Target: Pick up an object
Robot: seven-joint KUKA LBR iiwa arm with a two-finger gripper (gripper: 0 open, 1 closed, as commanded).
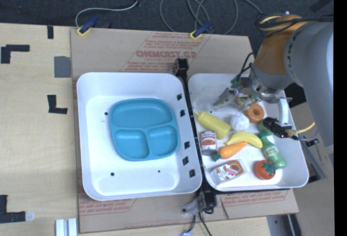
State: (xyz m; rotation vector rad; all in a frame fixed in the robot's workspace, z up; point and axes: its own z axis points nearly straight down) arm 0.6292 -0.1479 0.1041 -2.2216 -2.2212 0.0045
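Grey KUKA arm with an orange band and a small metal tool

The arm (314, 61) is a thick, rounded body in smooth light grey, its shell curving like a barrel. Above the wrist runs a broad orange band (274, 50), glossy, with a paler highlight along its top. Below the band a grey wrist section narrows to the tool (232, 95), a small dull-metal assembly with thin pointed parts. A thin dark cable (246, 67) loops beside the wrist.
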